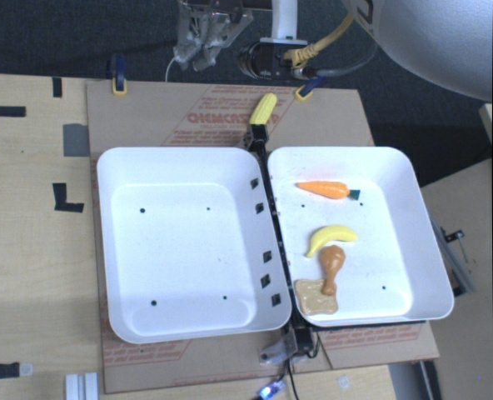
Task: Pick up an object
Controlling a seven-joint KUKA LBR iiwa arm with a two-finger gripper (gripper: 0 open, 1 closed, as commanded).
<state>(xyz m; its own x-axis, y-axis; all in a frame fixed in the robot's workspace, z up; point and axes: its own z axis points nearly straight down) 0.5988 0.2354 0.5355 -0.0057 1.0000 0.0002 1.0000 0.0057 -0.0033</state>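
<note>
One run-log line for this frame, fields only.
gripper: above bench, beyond bins, holding nothing | right bin: carrot, banana, drumstick, bread slice | pick: not yet done

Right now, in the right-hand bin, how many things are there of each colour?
Orange: 1, the carrot
Yellow: 1, the banana
Brown: 1, the drumstick
Tan: 1, the flat bread slice
Total: 4

Wood tabletop (30,248) w/ black tape marks at 9 o'clock. Cardboard sheet (213,119) w/ red print lies at center, clipped at 12. Dark floor (63,15) along top edge.
</note>
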